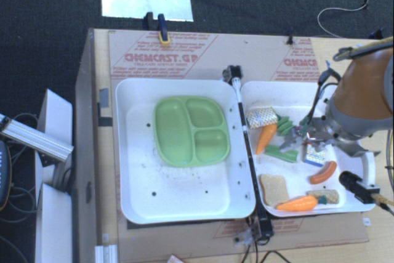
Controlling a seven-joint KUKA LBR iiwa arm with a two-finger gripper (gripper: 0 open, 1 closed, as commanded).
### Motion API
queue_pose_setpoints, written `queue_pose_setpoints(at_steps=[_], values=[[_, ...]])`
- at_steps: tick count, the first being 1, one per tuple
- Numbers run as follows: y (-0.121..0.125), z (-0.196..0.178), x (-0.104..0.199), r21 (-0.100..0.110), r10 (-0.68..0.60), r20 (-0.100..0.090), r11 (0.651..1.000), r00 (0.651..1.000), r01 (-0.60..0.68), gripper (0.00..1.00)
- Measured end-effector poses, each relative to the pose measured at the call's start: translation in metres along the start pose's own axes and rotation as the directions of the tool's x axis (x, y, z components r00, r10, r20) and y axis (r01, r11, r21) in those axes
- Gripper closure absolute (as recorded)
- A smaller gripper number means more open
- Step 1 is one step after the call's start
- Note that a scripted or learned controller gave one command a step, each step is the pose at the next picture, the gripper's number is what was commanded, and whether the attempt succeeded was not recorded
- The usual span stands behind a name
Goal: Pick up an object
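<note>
The right bin (345, 211) holds several toy foods. An orange carrot (266, 137) lies tilted at its left, beside a patterned packet (261, 115) and green leafy pieces (284, 125). A green bean (281, 155) lies below them. Toward the front are a bread slice (274, 188), a second carrot (297, 204), a tan cracker (324, 196), a red sausage (323, 172) and a small blue and white box (314, 159). My gripper (303, 138) hangs low over the middle of this bin, just right of the green bean and above the box.
The left bin (138, 194) bears a green divided plate (191, 131). A raised divider (245, 132) runs between the two bins. The arm's orange and grey body (363, 95) covers the right bin's far right corner. A black fitting (354, 185) sits at that bin's right edge.
</note>
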State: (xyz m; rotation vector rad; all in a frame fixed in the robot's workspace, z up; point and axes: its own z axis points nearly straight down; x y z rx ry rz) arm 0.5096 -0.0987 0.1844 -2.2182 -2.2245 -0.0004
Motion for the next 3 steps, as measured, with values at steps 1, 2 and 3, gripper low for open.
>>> queue_pose_setpoints(at_steps=[1,2,3], values=[[0.023,0.096,-0.033,-0.010,0.001,0.003,1.000,1.000,-0.001,0.00],[0.025,0.085,-0.034,-0.016,0.001,0.005,1.000,1.000,-0.001,1.00],[-0.015,-0.009,0.038,-0.003,0.000,0.000,1.000,1.000,0.000,1.00]])
